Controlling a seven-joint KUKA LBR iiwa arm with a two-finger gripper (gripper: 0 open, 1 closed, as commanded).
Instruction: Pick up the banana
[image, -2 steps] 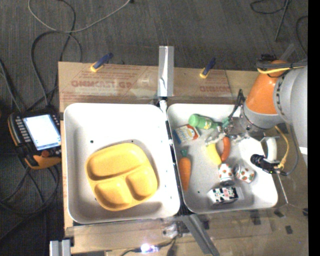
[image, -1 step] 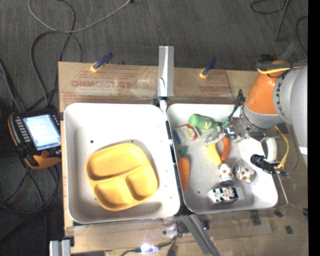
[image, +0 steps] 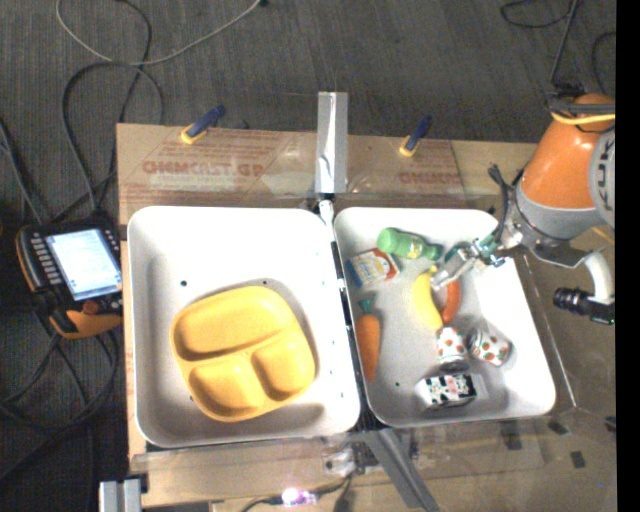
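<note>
Still early: pick not yet made. Gripper (image: 462, 262) low over right bin (image: 535, 330), jaw state not readable at this resolution. Banana (image: 427, 299) just below-left of fingertips, lying on bin floor, possibly touched at upper end. Carrot (image: 450, 298) immediately beside it. Left to do: grasp, lift.

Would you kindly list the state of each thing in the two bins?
Banana: lying in the right bin, not lifted.
Gripper: low beside the banana's upper end.
Green bottle: on its side.
Carrot: lying flat.
Yellow tray: right way up, in the left bin.
</note>
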